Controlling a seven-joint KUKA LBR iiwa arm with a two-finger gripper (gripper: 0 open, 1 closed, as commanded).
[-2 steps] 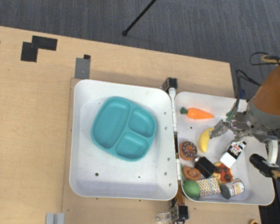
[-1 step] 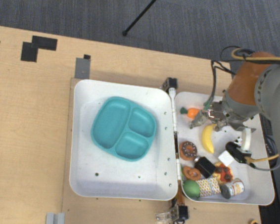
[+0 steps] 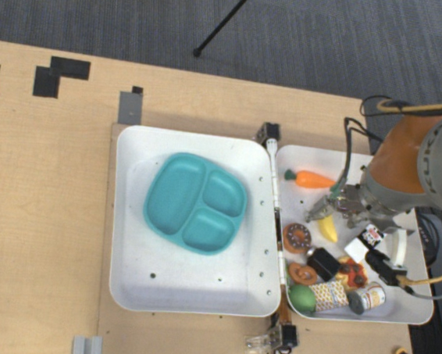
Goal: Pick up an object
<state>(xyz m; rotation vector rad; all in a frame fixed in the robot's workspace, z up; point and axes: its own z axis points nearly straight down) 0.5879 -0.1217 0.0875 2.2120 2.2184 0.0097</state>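
Wooden bench (image 3: 39, 192) under grey carpet (image 3: 106, 3) at top; gripper (image 3: 342, 207) sat over right bin (image 3: 419, 311), grip state unclear; teal plate (image 3: 195, 201) centre-left.

The arm (image 3: 430, 163) is showing a rounded grey shell with a broad orange band above the wrist, the orange glowing a dull amber. Thin black cables are looping around its upper side and trailing along its right flank. Below the band, the gripper (image 3: 342, 207) is appearing as a cluster of bare metallic grey parts with dark fittings.
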